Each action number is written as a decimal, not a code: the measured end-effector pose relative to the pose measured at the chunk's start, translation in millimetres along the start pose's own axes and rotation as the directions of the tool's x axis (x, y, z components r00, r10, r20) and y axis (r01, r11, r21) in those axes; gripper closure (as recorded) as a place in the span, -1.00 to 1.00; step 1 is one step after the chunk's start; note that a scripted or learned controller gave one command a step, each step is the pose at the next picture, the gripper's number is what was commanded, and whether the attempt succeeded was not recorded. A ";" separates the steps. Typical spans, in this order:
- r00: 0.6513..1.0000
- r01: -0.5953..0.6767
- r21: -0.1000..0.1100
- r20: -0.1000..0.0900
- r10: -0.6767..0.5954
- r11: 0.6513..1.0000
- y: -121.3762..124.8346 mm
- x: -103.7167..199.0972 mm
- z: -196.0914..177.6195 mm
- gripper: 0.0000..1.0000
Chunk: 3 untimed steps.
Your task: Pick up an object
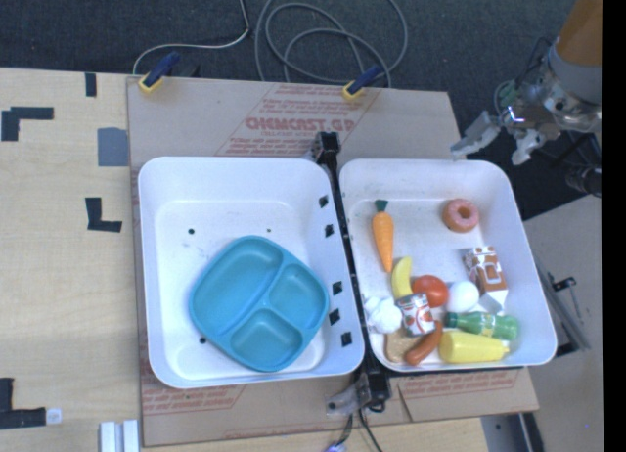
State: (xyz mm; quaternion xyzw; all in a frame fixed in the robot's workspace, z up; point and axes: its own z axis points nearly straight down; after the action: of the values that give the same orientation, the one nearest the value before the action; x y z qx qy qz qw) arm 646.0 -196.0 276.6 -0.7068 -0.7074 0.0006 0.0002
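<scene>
We list the candidate objects first, all lying in the right bin [509, 196], well below and to the left of the fingers: a toy carrot [382, 234] lying lengthwise near the bin's left wall; a pink doughnut [460, 214], the item nearest the fingers; a small brown-and-white carton [485, 270] by the right wall; a banana [401, 277] below the carrot; a red tomato [429, 291] touching the banana; a white egg [463, 295] beside the tomato; a small can with a red-and-white label [419, 317]; a white lumpy piece [383, 315] to the can's left; a green bottle [482, 324] lying on its side; a yellow corn-like piece [473, 347] just under it; and a reddish sausage [424, 346] at the bin's lower edge. We note the gripper [501, 135] above the bin's upper right corner, outside its rim, over dark floor; its fingers [475, 134] appear spread, with nothing between them. The grey arm with its orange band [582, 24] enters from the upper right. Farther from the fingers, the left bin [156, 186] holds a blue three-compartment plate [259, 301]. Both bins sit on a cardboard sheet [284, 113] fixed with two blue-and-yellow clamps [156, 72] over the wooden tabletop [59, 245]. A white cable [323, 24] loops on the dark carpet beyond.
</scene>
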 end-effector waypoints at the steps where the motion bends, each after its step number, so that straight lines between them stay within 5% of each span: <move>1: 1.000 0.005 0.011 -0.005 -0.005 1.000 20.6 60.2 135.4 -1.00; 2: 1.000 0.003 0.001 0.001 -0.003 1.000 -17.1 96.7 195.0 -1.00; 3: 1.000 0.001 -0.005 0.003 -0.001 1.000 -14.2 94.4 180.2 1.00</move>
State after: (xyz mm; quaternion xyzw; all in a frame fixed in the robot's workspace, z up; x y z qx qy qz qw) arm 631.5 -101.7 96.4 -0.7065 -0.7077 -0.0003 -0.0027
